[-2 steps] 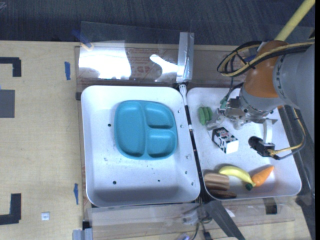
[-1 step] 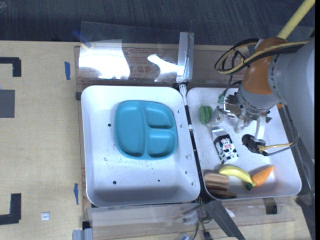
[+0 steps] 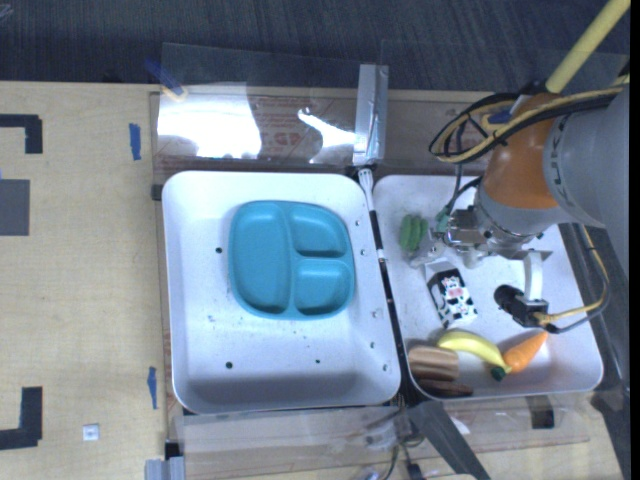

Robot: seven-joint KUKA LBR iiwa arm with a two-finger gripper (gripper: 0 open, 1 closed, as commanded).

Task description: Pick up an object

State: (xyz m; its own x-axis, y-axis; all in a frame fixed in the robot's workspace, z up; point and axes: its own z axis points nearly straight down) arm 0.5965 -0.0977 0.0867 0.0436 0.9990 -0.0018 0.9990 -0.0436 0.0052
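The right bin holds several small items. A green piece lies near its left wall, and a black-and-white item sits in the middle. A yellow banana, an orange carrot and a brown block line the front edge. My gripper hangs low over the bin, just right of the green piece and just behind the black-and-white item. I see nothing held in it.
The left bin carries a blue divided plate. A clear plastic sheet and a metal post stand behind the bins. Yellow cables loop off the arm's wrist above the right bin.
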